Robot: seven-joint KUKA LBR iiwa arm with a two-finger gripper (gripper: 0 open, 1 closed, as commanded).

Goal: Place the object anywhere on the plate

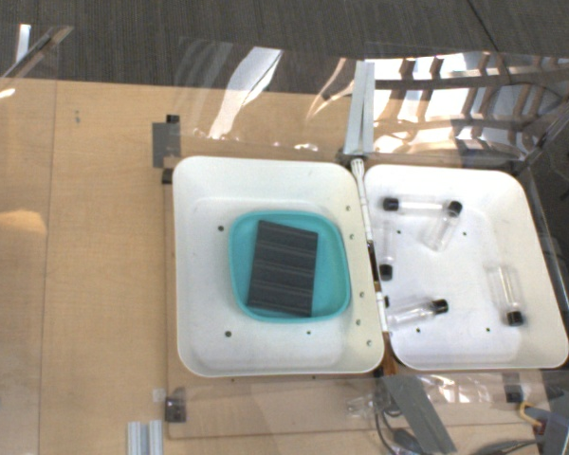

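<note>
A teal plate (336,282) sits in the middle of the left white bin (199,330). A dark grey ribbed rectangular block (283,267) lies flat on the plate, slightly tilted, well inside its rim. Several clear plastic vials with black caps lie scattered in the right white bin (541,349): one (408,204) near the back left, one (444,224) beside it, one (419,312) at the front left, one (505,295) at the right.
A clear plastic wall stands behind the bins, with a metal post (360,112) between them. Bare wooden bench (76,254) lies to the left. Cables and brackets (408,425) sit at the front edge below the right bin.
</note>
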